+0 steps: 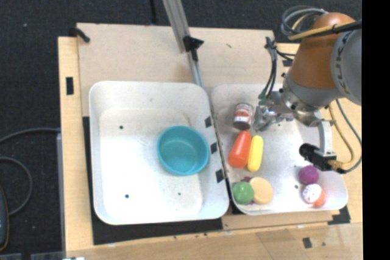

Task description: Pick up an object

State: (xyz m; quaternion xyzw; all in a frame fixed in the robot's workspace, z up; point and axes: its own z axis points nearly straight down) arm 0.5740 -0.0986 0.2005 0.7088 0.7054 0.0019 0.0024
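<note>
Black carpet lies round the tan bench (122,52). We see the gripper (263,117) low in the right bin (341,198), just beside a small shiny can (243,114); can't tell its finger state. Near it lie an orange carrot shape (239,149) & yellow banana shape (255,153), touching. A round blue bowl (182,150) sits in the smooth white left bin (109,131).

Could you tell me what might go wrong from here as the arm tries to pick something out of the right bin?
1. The tool sits close beside the small can; coming down, it may knock it over rather than grasp it.
2. The orange piece and yellow piece lie touching, so a grasp could catch both or slip.
3. The green ball lies against the right bin rim, leaving little room.
</note>
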